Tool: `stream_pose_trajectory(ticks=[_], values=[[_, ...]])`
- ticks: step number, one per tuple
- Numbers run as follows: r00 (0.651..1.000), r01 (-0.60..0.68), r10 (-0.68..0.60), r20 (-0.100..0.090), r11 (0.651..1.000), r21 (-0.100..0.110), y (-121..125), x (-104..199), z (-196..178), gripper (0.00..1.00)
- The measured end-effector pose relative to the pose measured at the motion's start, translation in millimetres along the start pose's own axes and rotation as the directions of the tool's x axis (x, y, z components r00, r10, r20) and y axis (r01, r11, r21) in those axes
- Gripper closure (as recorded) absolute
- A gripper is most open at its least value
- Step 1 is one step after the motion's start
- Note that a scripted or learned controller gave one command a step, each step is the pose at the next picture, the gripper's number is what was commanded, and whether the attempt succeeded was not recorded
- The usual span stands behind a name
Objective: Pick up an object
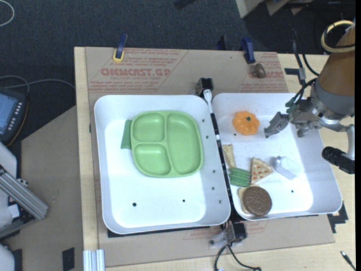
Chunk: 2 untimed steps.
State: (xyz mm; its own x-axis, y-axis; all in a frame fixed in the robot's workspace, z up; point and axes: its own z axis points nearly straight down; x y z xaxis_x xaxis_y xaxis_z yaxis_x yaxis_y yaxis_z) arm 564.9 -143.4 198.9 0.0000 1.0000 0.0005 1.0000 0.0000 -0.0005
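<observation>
camera view: jaws (289, 124) above right bin (316, 202), beside orange pumpkin (246, 122).

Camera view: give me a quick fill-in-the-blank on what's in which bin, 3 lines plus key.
1. The green divided plate lies in the ____ bin.
2. The plate has ____ compartments.
3. The orange pumpkin toy sits in the same bin as the round brown ____.

Missing words: left; three; cookie
</observation>
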Motion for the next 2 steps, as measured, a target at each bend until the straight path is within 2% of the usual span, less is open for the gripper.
stream_pose_trajectory(ticks=[1,2], values=[[1.0,0.0,0.0,-0.002,1.0,0.005,7,2,46,0.0],[1.0,0.0,0.0,-0.002,1.0,0.006,-1,11,101,0.0]])
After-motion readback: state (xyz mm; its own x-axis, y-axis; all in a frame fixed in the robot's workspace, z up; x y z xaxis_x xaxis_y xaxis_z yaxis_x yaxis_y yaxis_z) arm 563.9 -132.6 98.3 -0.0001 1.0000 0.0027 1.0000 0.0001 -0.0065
